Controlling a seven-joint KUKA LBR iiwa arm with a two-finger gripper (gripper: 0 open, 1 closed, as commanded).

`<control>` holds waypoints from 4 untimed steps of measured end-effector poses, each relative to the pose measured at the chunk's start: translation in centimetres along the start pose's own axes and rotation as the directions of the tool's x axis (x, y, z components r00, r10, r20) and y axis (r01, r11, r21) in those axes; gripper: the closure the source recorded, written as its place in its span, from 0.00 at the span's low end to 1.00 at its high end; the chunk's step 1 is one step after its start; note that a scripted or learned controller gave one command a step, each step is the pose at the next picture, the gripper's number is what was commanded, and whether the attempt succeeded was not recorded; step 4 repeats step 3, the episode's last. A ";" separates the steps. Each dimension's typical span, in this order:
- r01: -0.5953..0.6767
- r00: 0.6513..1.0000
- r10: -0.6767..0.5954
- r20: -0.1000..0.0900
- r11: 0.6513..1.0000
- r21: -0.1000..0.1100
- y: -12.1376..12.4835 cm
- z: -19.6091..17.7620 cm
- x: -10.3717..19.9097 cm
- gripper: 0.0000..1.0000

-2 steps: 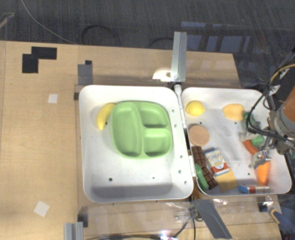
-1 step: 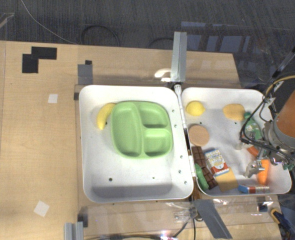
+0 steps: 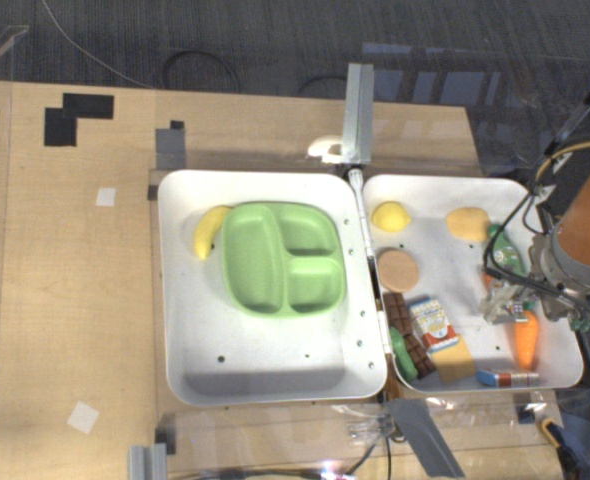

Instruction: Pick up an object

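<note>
Jaws' state I cannot tell; gripper low in right bin, just beside carrot.

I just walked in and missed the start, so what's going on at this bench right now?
A robot arm reaches in from the right over the right bin, with its tool low near an orange carrot. Nothing visibly sits in the tool yet. That bin also holds a lemon, a round tan disc, a small carton and a marker. The left bin holds a green divided tray with a banana beside it.
</note>
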State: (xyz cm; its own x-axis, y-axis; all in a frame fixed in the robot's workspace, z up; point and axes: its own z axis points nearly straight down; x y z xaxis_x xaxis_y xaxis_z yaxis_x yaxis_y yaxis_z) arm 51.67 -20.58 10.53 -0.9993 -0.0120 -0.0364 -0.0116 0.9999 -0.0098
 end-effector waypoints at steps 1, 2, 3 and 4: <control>0.254 0.967 -0.254 -0.017 0.967 -0.011 -0.1 -13.0 -5.5 1.00; 0.502 0.864 -0.503 -0.023 0.864 -0.025 0.0 -1.9 1.7 1.00; 0.503 0.864 -0.503 -0.021 0.864 -0.022 0.0 -2.1 1.6 0.00; 0.503 0.864 -0.503 -0.021 0.864 -0.022 0.0 -2.1 1.6 0.00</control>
